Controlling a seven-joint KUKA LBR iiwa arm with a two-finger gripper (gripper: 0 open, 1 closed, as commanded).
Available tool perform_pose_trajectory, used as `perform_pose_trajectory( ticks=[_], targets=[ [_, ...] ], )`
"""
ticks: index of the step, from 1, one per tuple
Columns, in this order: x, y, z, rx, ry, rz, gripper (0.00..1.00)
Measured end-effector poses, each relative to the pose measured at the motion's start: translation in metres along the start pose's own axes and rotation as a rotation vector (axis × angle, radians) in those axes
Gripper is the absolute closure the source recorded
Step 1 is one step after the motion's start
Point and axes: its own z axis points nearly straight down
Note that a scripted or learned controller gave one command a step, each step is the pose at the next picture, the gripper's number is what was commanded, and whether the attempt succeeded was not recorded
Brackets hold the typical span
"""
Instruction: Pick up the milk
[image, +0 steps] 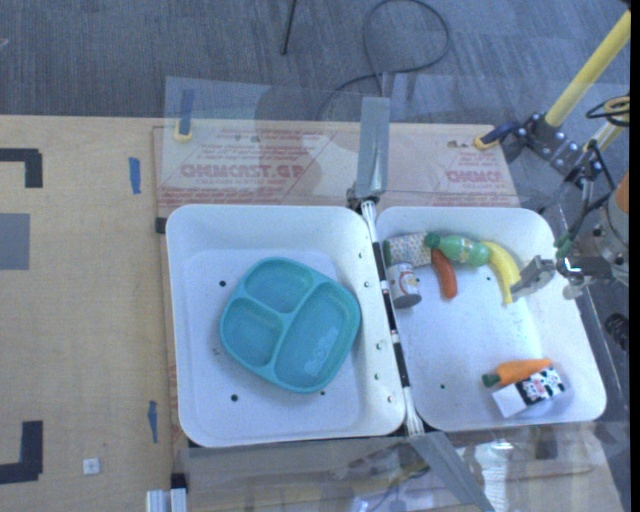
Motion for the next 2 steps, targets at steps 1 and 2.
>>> perform_pose_trajectory(
  ticks=[1,2],
  targets=[
    [0.070,-0.022,0.092,0.000,0.001,-0.274,0.00],
    [-0.015,0.032,-0.001,-0.004,-0.003,-0.397,0.00]
  ],
)
